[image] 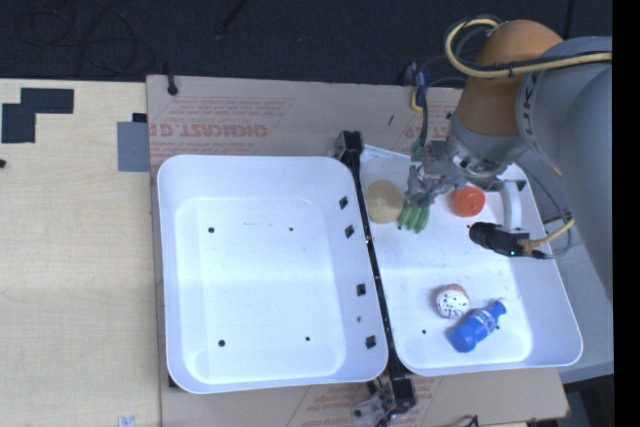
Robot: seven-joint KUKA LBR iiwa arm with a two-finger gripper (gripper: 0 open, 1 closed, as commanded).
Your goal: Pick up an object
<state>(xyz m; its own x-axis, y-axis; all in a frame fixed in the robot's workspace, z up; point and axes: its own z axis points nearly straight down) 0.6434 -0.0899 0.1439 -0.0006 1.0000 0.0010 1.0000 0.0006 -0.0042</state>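
Gripper (418, 203) sits low in the right bin (555, 315), near its far wall, with the green object (414, 216) at its fingertips; object looks pinched between them, so judged clenched on it, though contact point is small and partly hidden. Placement makes sense for a pick: arm (530, 95) comes in from the right bin's right side and tips down over the cluttered far end. Green object looks ridged, soft, maybe a rubbery or plastic toy, elongated and tilted. Just left of the green object, a tan round piece (382, 201), matte, disc or ball shape, close or touching, cannot tell. Right of the green object, an orange-red rounded item (466, 202), smooth, glossy. Well toward the near side from the green object, a white ball with red marks (451, 300) and just beside that a blue bottle-like piece (474, 327), shiny plastic, lying on its side. Left bin (200, 215) lies across the divider from the green object, smooth white plastic, shallow, rounded corners. Risk: thin grip could slip on lift
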